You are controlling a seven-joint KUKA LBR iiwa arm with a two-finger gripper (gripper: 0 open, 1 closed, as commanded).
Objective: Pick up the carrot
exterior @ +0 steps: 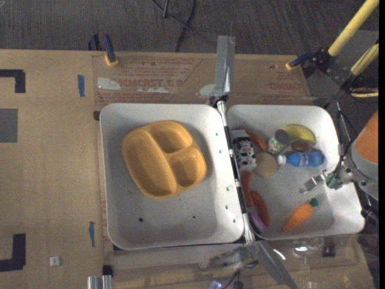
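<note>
Carrot (299, 217) lies free in the right bin (343, 221) — gripper (313, 184) above, seemingly spread; labels unreadable.

The arm (368, 152) is cut off by the picture's right edge — just a grey body and a slice of its orange band show. The fingers (315, 182) are small and blurred, so whether they stand open or closed cannot be told. Left of the fingers, along the right bin's (337, 221) inner wall, several reddish things (257, 205) overlap one another, too small to name. A purple thing (257, 223) below them is partly tucked under them. Above the fingers, a brown thing (299, 145) hides part of the banana (301, 133). The small box's (244, 151) printing is too fine to read. At the worktop's (48, 179) bottom edge, metal parts (99, 281) are cut off.
</note>
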